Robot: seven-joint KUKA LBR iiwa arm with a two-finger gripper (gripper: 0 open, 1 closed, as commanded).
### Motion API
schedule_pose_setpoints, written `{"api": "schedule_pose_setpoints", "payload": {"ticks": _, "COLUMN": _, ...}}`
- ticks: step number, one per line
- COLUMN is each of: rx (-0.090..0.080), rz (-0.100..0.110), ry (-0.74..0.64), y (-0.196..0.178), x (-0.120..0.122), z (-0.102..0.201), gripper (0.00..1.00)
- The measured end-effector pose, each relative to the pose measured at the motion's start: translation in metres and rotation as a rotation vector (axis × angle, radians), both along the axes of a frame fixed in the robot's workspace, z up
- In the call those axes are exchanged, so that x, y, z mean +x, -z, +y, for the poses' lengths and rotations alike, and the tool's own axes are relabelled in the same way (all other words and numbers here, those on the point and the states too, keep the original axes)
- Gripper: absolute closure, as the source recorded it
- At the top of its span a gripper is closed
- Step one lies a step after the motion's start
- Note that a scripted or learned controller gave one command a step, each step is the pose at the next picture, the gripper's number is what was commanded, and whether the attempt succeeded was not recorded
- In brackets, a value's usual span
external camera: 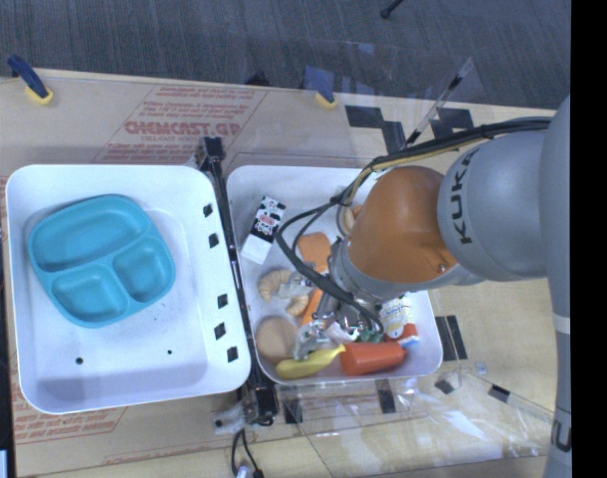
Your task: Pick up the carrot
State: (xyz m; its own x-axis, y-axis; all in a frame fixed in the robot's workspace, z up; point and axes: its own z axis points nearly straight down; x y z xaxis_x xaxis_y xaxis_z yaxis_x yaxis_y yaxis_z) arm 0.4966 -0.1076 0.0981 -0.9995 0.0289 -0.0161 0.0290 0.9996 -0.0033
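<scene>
The arm (pixel 483 217) enters from 3 o'clock and bends down into the right bin (pixel 246 182), its orange band (pixel 398 227) covering much of the bin's middle. Below the band the end effector (pixel 323 329) hangs low among the toy food, at about 6 o'clock of the band. Its metal parts sit tangled with cables and food pieces, and whether it is spread or pressed together cannot be told from here — nor whether anything sits in its grip.

The carrot (pixel 373 357) lies along the bin's near wall, at 4 o'clock from the end effector, just beside it; contact cannot be judged. A banana (pixel 308 364) lies at 7 o'clock of the end effector, its end touching the carrot's left end. A brown round piece (pixel 275 338) rests at 9 o'clock of the end effector, with a pale lumpy piece (pixel 277 285) above it. An orange slice (pixel 314 248) peeks out from under the band's left edge, and a small carton (pixel 269 217) with black spots stands toward the bin's far left corner.

The left bin (pixel 114 366) holds a blue tray (pixel 100 257) with three compartments, lying in its far left part — well apart from the arm. Both bins sit on a cardboard-covered worktop (pixel 134 118)
</scene>
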Motion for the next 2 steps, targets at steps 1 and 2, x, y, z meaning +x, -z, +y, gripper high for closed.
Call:
{"api": "schedule_pose_setpoints", "payload": {"ticks": 1, "rx": 0.004, "rz": 0.004, "ry": 0.201, "y": 0.0, "x": 0.062, "z": -0.005, "gripper": 0.0}}
{"api": "schedule_pose_setpoints", "payload": {"ticks": 2, "rx": 0.004, "rz": 0.001, "ry": 0.193, "y": -0.012, "x": 0.063, "z": -0.003, "gripper": 1.0}}
